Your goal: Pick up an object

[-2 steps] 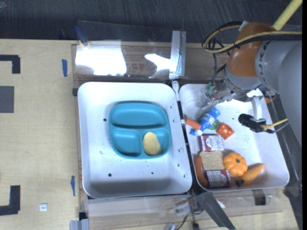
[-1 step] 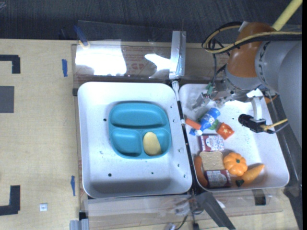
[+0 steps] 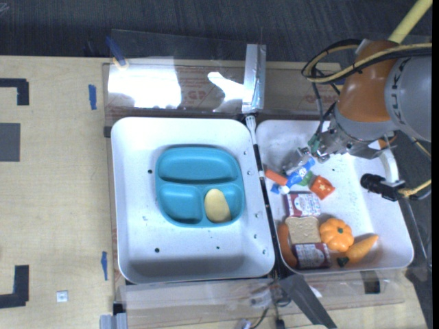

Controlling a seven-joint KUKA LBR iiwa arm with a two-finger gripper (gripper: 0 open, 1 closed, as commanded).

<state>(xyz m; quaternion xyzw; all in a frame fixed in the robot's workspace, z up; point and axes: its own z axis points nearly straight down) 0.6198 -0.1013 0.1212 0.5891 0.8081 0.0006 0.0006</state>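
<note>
While the jaws point(image 3: 306, 157) hang low over the right bin point(image 3: 391, 214), their state cannot be told. Candidate objects crowd that bin: a blue packet point(image 3: 300, 176) just below, a small pumpkin point(image 3: 335, 233) nearer. Step: approach. Next move: descend and close.

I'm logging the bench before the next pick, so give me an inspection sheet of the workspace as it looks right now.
Surface: wooden bench bearing two white bins side by side.
Job's things: right bin holds a small pumpkin, a cracker, a red packet and other small items.
Clutter: left bin holds a blue divided tray with a yellow egg-shaped piece in its lower right compartment.
Grippers: gripper low over the right bin's upper part.
Cables: yellow and black cables looped by the wrist.
Surroundings: blue tape marks on the bench.
</note>
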